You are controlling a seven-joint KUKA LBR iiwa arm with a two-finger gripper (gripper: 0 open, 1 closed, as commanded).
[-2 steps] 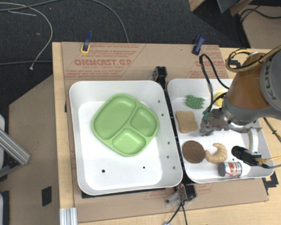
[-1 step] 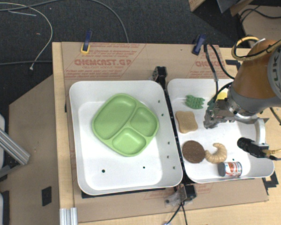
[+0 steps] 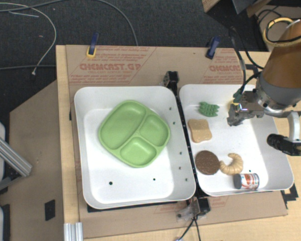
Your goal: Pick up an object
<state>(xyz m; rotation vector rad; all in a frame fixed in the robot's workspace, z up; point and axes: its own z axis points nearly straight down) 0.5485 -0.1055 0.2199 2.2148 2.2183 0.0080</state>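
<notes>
Right now my gripper (image 3: 237, 115) hangs just right of the green toy (image 3: 208, 108), nearest thing to it; grip state unreadable.

Bright, even overhead light — your view is sharp enough but a little soft.

You get mild glare washing out the white bins (image 3: 85, 109), thin shadows under the green tray (image 3: 134, 133), and slight blur on the arm (image 3: 286, 59) at the bench's right edge — the floor stays dim.
</notes>
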